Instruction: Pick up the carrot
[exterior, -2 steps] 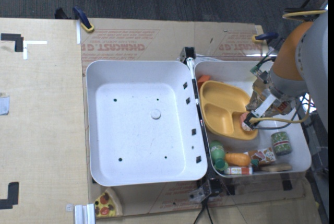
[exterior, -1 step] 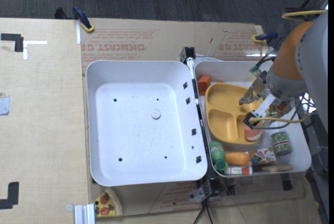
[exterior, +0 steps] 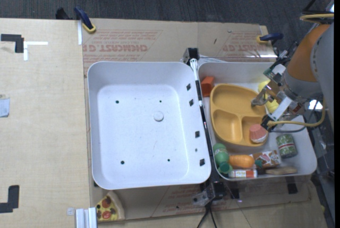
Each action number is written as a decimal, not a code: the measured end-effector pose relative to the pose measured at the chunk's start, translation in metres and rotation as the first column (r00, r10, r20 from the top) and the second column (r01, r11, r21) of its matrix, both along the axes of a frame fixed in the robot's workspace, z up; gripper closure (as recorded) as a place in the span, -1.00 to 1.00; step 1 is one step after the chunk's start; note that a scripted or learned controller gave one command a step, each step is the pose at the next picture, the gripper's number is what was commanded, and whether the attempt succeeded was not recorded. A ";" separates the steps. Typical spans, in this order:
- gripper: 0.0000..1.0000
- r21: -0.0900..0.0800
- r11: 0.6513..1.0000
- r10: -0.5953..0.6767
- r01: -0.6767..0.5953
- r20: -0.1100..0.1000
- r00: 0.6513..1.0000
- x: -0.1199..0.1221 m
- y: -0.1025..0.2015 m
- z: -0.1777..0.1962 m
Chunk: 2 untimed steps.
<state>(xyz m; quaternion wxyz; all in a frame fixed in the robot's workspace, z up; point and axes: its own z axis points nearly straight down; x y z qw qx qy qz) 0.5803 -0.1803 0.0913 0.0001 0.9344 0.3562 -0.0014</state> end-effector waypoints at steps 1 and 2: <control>-1.00 -0.008 0.987 -0.162 0.162 0.014 0.987 -0.056 0.069 0.005; 1.00 -0.018 0.985 -0.170 0.171 0.018 0.985 -0.055 0.061 0.015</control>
